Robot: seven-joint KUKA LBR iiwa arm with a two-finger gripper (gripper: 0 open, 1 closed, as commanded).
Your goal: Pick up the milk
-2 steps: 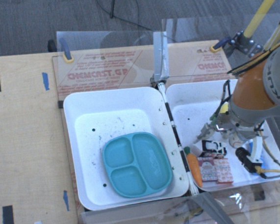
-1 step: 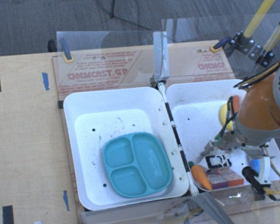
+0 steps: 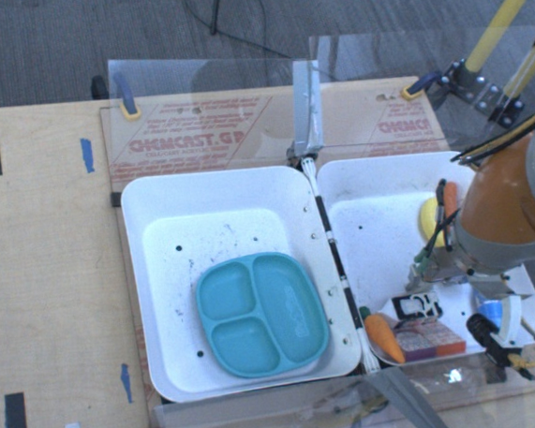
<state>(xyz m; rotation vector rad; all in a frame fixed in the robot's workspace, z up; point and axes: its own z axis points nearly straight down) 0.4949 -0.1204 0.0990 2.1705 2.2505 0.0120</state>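
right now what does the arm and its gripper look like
The arm is a rounded grey body with a wide orange band above the wrist. Thin dark cables run along its upper edge. Below it sits the gripper, a compact grey and black metal assembly with a small black-and-white part at its tip.

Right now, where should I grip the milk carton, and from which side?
Probably from straight above. What I take for the milk carton lies flat near the front wall of the right bin, so its broad top face is the open side. Grip across its narrower width, mid-length, away from the carrot at its left end. The wall-side gap looks tight.
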